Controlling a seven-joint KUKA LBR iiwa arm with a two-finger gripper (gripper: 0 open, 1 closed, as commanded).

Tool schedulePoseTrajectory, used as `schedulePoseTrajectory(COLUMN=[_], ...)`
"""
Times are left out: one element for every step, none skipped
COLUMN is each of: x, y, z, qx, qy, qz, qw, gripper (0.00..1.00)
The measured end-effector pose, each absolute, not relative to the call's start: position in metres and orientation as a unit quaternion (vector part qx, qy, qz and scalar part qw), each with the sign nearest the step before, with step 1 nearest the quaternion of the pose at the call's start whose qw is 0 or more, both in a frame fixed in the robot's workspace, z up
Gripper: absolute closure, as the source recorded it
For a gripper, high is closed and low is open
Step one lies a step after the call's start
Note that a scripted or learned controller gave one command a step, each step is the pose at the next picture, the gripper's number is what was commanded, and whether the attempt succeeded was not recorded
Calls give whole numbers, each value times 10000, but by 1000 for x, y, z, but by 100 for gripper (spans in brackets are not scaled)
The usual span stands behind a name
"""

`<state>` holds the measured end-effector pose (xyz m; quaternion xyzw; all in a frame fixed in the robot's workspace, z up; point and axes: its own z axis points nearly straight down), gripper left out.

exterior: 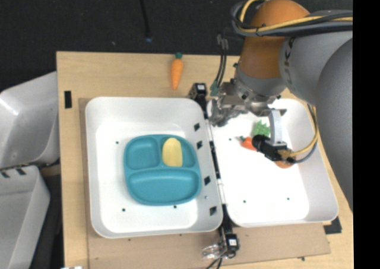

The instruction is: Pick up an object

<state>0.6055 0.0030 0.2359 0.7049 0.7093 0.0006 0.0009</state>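
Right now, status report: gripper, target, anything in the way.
Gripper over right bin's far-left corner. Small orange piece and green piece lie close by, same bin. In the way: rim between bins, right beside gripper.

Pale wooden bench (119, 75), dark floor (89, 6) behind

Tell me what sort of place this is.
Probably a robotics lab bench: a robot arm reaches over two white bins, with a toy carrot and a teal divided plate as practice objects.

Robot lab: arm (314, 60), 2 bins (107, 125)
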Motion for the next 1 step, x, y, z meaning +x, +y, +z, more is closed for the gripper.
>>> schedulePoseTrajectory(x=[614], y=[61], z=[235], qx=[7045], qy=[7097], qz=[9], qw=[3], gripper=[100])
